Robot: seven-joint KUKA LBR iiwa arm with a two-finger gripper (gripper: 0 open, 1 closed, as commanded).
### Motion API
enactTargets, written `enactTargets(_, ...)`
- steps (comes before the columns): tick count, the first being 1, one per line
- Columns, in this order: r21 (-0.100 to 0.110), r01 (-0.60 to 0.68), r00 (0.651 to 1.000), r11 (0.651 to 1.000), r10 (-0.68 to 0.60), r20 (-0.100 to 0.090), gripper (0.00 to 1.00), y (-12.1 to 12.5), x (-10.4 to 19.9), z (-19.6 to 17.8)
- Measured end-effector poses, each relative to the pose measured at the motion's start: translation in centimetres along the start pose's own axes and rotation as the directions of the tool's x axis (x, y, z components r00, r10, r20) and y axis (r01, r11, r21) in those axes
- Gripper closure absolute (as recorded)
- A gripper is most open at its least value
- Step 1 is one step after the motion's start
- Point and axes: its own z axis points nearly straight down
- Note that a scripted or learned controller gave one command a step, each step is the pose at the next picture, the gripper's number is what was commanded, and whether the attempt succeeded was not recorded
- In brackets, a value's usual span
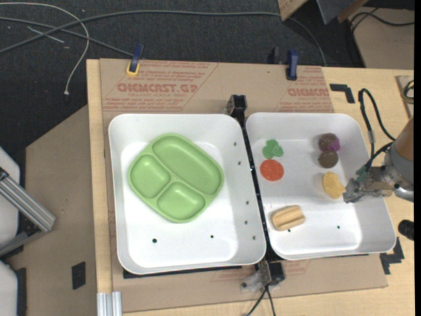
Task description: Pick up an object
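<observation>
The left white bin [125, 196] holds a green divided plate [175, 176]. The right white bin [309, 242] holds a bread roll [287, 216], red tomato [272, 170], yellow piece [333, 184], green leafy piece [273, 149] and two dark pieces [328, 149]. The tool [358, 188] sits just beside the yellow piece; whether it is spread, I cannot tell.

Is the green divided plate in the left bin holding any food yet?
Empty. All three compartments of the green divided plate show bare green; the food pieces lie in the right bin.
</observation>
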Motion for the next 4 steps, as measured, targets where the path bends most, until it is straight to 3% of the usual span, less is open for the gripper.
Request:
enactTargets(3, -0.004, 0.001, 1.000, 1.000, -0.001, 0.002, 1.00, 1.2, -0.3, -16.1)
enactTargets(4, 0.005, 0.005, 1.000, 1.000, -0.005, -0.004, 1.00, 1.7, 4.4, -15.0)
